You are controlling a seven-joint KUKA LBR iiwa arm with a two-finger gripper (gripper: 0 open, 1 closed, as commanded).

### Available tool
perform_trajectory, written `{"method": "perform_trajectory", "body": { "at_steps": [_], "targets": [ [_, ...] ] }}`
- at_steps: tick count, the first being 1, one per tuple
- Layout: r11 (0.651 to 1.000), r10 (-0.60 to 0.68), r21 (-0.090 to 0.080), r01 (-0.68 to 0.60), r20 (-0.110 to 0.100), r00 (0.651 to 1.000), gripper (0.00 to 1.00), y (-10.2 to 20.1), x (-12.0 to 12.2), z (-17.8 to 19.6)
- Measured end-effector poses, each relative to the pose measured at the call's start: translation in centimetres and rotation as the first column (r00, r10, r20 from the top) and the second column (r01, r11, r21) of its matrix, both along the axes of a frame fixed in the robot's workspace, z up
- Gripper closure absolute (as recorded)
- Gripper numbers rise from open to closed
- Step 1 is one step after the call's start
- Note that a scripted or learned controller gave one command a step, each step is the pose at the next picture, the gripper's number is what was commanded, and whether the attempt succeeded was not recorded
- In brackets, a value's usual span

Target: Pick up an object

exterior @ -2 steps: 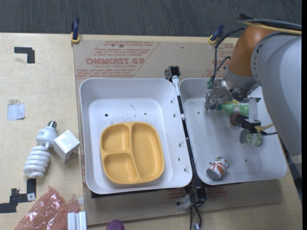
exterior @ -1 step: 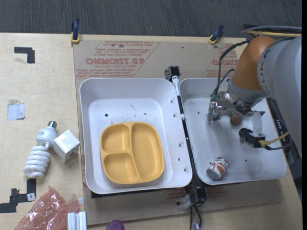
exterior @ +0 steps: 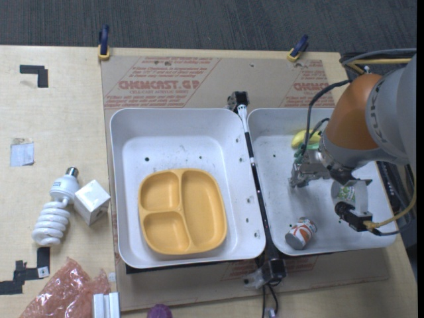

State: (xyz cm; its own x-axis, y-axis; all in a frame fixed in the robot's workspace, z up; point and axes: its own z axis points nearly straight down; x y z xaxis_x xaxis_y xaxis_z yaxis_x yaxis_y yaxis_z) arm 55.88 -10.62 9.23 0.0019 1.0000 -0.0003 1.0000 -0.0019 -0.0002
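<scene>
My gripper (exterior: 299,176) hangs low over the middle of the right bin (exterior: 275,144), pointing down at its floor. Just behind it, toward the bin's back wall, lies a yellow object (exterior: 300,138), partly hidden by the wrist. At the bin's front, a small orange and white can (exterior: 300,233) rests on its side, well apart from the gripper. To the gripper's right sits a small green and white item (exterior: 346,192), partly under the arm. I see nothing held in the gripper.
The left bin (exterior: 126,144) holds a yellow divided plate (exterior: 182,211). Outside the bins on the left lie a spiral light bulb (exterior: 54,207), a white cube (exterior: 92,201) and a red mesh bag (exterior: 63,290). A black cable (exterior: 361,224) trails by the arm.
</scene>
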Motion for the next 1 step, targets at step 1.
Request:
{"method": "perform_trajectory", "body": {
  "at_steps": [1],
  "targets": [
    [1.000, 0.000, 0.000, 0.000, 0.000, 1.000, 0.00, -2.38, -7.52, -0.01]
  ]
}}
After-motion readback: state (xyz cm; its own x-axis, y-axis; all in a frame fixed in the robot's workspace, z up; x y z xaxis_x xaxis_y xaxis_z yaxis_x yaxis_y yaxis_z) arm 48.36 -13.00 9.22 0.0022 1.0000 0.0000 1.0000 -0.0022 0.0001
